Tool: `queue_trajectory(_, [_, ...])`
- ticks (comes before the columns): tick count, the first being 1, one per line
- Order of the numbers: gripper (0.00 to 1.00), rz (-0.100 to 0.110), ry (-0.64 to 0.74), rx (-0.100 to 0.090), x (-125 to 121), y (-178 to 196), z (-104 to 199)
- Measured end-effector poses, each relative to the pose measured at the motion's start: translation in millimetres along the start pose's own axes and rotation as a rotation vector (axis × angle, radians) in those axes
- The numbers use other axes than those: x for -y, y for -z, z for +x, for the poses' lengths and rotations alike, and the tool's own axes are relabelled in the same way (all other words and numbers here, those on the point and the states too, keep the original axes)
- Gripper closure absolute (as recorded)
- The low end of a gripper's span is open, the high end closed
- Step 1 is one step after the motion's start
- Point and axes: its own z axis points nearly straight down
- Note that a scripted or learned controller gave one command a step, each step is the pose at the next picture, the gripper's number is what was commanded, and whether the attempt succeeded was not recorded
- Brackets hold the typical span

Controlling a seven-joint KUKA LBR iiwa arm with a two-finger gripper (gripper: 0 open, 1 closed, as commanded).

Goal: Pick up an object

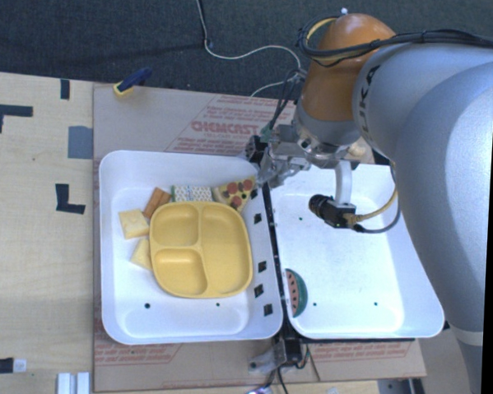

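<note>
Yellow divided plate (201, 249) takes up most of the left bin (115, 185); small food pcs tucked behind it: pizza slice (237, 191) at the top-right corner, crackers (134, 223) on the left. Watermelon slice (295, 290) lies in the right bin (407, 283) against the divider. Gripper (269, 164) hovers over the divider near the pizza; can't tell claw state, hidden under the wrist. Best bet prob pizza: descend straight, keep clear of plate rim & bin wall, close only once seated.

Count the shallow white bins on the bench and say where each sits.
2. One shallow white bin sits on the left, holding a yellow divided plastic plate; the other shallow white bin sits on the right, touching it.
</note>
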Motion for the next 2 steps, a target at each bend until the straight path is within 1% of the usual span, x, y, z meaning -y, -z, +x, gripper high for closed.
queue_trajectory(1, [1.00, -0.001, -0.001, 0.000, -8, 8, 36])
queue_trajectory(2, [1.00, -0.002, -0.004, 0.001, -18, 19, 37])
